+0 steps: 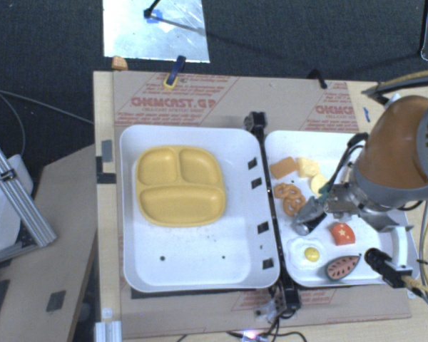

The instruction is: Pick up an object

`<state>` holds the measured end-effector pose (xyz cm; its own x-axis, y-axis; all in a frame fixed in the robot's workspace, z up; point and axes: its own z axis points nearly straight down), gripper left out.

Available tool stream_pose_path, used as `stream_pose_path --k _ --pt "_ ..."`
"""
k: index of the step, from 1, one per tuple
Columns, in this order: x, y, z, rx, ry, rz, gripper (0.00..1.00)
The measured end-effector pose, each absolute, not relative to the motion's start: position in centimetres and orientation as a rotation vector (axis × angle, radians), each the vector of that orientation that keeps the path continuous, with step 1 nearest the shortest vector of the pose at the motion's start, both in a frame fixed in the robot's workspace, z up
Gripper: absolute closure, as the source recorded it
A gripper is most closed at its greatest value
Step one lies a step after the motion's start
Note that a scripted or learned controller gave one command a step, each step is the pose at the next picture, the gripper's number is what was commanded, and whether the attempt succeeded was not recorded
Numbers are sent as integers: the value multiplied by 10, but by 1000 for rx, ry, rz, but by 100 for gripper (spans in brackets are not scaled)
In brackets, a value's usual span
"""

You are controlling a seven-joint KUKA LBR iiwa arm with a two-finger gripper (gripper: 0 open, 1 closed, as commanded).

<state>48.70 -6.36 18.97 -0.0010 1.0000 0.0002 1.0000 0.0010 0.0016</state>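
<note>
Red print on the brown cardboard under the bins reads roughly "CHEMCAST GP" at upper left, above the left bin. A second red print of the same kind stands at upper right, above the right bin, slanted and too blurred to read. Nothing else bears legible text.

- Pretzel, brown, flat mid-bin.
- Orange cracker beside pale cheese piece.
- Red tomato, fried egg, brown steak near front wall.
</note>
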Motion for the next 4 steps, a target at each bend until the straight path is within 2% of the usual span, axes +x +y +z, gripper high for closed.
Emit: stream_pose_path --k 4 --pt "487 -64 190 2220 2222 2 0"
